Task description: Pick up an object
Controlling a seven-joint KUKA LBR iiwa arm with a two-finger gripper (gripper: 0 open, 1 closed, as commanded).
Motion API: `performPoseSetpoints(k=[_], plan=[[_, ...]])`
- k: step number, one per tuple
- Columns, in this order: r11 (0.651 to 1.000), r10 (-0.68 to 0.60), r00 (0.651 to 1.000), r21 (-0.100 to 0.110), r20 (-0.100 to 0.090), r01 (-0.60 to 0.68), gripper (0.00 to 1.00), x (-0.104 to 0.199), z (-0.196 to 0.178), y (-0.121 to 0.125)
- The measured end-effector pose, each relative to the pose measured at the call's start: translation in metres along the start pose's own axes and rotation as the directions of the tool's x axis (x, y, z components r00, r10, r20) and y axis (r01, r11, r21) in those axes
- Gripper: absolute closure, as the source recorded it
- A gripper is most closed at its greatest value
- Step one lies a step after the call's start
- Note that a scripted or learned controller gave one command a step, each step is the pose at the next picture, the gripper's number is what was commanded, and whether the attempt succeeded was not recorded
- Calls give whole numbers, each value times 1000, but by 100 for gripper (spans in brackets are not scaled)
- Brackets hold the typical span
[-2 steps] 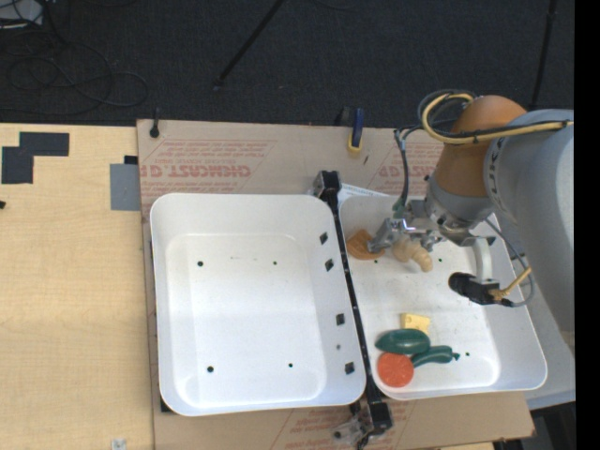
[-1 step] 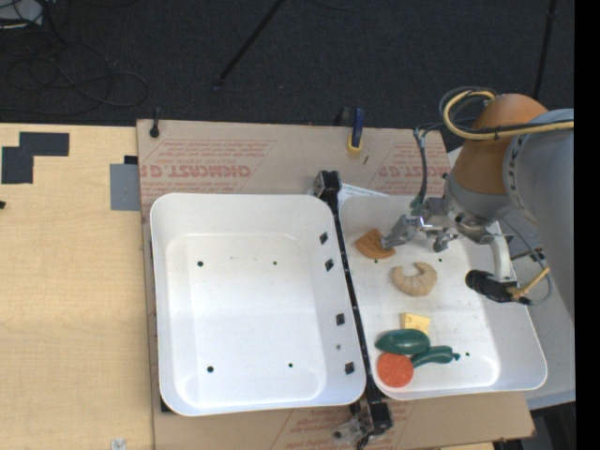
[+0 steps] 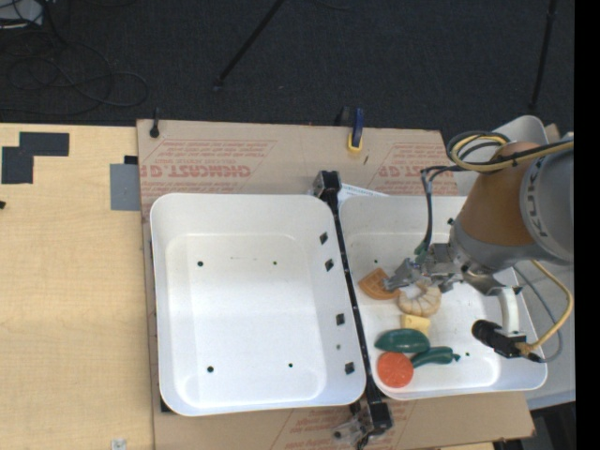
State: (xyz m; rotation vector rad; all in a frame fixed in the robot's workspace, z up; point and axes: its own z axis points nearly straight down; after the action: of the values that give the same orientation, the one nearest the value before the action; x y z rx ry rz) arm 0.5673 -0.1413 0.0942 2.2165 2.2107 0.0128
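Lettering in red runs across the cardboard sheet under the bins. It is upside down from this view and too soft for us to read, and we find no other writing. A blue and yellow clamp grips the sheet's 12 o'clock edge. The sheet lies on a pale wooden tabletop.

We see the hand low in the right bin, near its middle, with the arm coming in from 3 o'clock. We cannot tell whether the hand is released or clenched.

A pale bun-like toy sits just at the hand's 6 o'clock, close enough that we cannot tell if they touch. An orange-brown pastry toy lies at its 9 o'clock, close to the black strip between the bins.

Toward 6 o'clock a yellow block, a dark green piece, a long green piece and a red-orange ball crowd together. The ball is near the bin's 6 o'clock rim.

Bare white floor shows in the right bin toward 12 o'clock, and across the left bin.
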Motion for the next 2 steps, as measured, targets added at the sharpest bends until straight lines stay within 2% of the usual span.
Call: performPoseSetpoints(k=[1, 2], plan=[[1000, -5, 1000, 6, 4, 5, 0, 22, 3, 56], [1000, 2, 1000, -1, 1, -2, 0, 37, 1, 11]])
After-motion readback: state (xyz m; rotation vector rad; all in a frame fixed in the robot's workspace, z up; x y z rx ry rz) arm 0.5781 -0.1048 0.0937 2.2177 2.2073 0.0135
